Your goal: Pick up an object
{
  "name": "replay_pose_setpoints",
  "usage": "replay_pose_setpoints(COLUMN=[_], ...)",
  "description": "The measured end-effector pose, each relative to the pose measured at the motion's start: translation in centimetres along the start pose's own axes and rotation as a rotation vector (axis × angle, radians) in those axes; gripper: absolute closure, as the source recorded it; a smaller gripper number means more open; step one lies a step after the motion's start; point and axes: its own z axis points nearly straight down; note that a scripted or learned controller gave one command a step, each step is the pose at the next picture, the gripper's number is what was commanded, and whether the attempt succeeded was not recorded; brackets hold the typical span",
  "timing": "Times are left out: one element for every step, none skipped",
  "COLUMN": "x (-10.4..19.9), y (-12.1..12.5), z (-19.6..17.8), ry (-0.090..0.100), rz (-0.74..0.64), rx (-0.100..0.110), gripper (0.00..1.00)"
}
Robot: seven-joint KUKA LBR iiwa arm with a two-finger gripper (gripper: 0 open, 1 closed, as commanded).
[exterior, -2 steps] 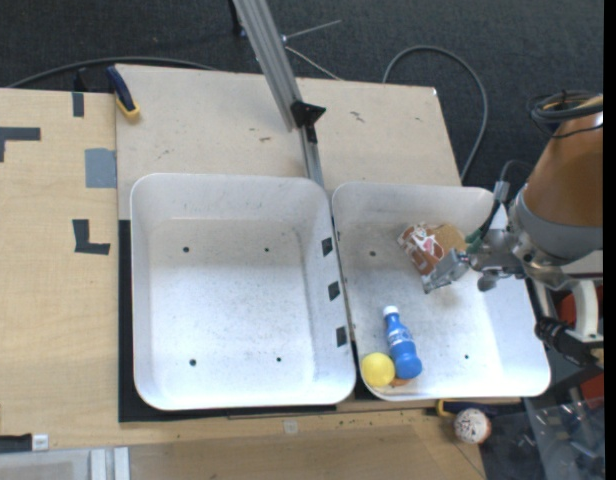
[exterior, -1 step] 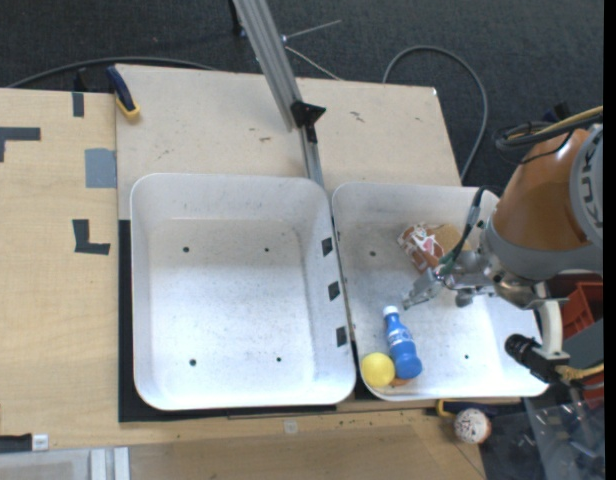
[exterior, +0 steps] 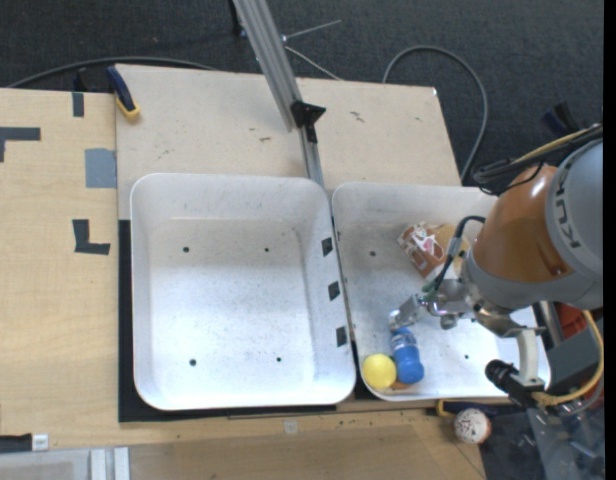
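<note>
Pale wood counter (exterior: 48,298) on dark carpet, with two shallow white bins side by side at frame centre. Nearest the lower edge, a small whitish ball (exterior: 472,425) sits outside the bins at lower right. Just above it, in the right bin's (exterior: 373,218) lower corner, a yellow ball (exterior: 379,371) touches a blue bottle (exterior: 407,358). The gripper (exterior: 406,314) hangs directly above the bottle's pale cap, on the grey arm with orange band (exterior: 518,233) entering from the right; whether the jaws are spread or closed cannot be told, and nothing is visibly between them. A red-and-white packet (exterior: 422,246) lies further up the right bin. Left bin (exterior: 148,288) shows dark specks. At upper centre, a metal rail (exterior: 268,43) slants toward the bins.
</note>
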Motion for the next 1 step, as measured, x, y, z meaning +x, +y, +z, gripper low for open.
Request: replay_pose_setpoints(x=[0.03], y=[0.16], z=[-1.29], ry=[0.000], rz=[-0.001], rx=[-0.005], gripper=[1.00])
